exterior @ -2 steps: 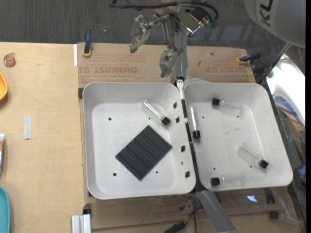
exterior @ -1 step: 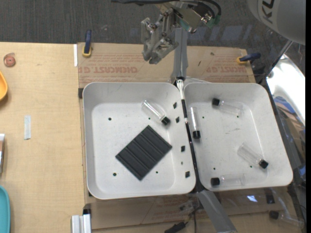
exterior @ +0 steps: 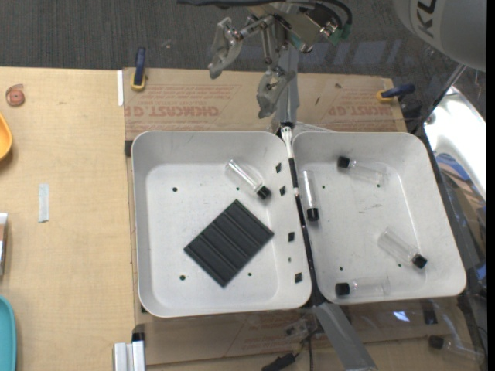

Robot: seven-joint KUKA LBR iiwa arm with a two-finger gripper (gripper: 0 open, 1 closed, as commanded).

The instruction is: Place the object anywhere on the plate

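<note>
The gripper hangs at the upper centre of the frame, above the cardboard behind the bins. Its jaws are spread wide: one finger at the left, one at the right, with nothing between them and nothing touched.

The plate (a dark, ribbed rectangular slab) lies flat and turned diagonally in the left bin, lower centre of the frame. A clear vial with a black cap lies just above the plate, close to it but apart. Four similar vials lie in the right bin, one along its left wall.
</note>
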